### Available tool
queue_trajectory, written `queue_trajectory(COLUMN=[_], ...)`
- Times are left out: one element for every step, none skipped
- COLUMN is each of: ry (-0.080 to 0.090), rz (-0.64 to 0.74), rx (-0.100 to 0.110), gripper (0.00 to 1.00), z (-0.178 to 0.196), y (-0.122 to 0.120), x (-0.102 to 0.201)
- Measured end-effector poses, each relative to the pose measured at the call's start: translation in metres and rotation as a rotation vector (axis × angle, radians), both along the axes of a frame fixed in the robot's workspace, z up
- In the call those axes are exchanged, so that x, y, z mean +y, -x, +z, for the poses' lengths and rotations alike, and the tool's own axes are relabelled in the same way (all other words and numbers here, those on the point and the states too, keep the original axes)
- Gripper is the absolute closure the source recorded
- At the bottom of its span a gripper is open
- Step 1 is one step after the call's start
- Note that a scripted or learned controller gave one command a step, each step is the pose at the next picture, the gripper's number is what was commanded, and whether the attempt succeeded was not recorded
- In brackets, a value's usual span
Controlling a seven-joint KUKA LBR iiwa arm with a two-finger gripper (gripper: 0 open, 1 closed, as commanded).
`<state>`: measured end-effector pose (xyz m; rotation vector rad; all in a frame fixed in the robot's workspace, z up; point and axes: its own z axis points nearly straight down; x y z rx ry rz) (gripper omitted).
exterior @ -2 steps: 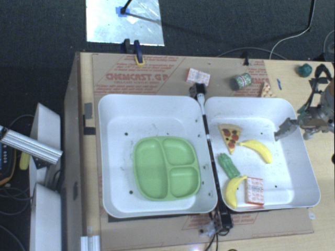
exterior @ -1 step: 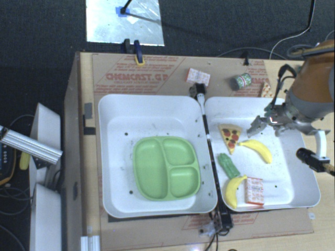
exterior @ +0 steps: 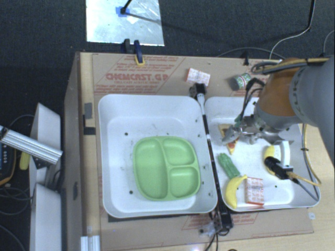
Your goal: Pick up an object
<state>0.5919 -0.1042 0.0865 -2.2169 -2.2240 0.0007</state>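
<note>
**Gripper (exterior: 230,136) low in the right white bin (exterior: 220,109), grasp unclear**

A green three-part plastic plate (exterior: 166,167) is contained in the left white bin (exterior: 104,140). A green ridged stick (exterior: 228,165), a yellow toy banana (exterior: 234,188) and a red-and-white packet (exterior: 254,190) are seen in the right bin. A small orange piece (exterior: 231,146) is partly hidden under the gripper, and it cannot be told whether the gripper is open or closed.

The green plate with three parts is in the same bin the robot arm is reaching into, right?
Not quite. The green plate with three parts lies in the bin on the left. The end effector is over the other bin, on the right. The camera view shows this.
</note>
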Motion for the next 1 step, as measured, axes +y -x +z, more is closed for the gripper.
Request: queue_trajectory(ry=[0.001], rz=[-0.002], rx=[-0.001], gripper=[0.0], z=[-0.0024], y=[0.0209], x=[0.0114])
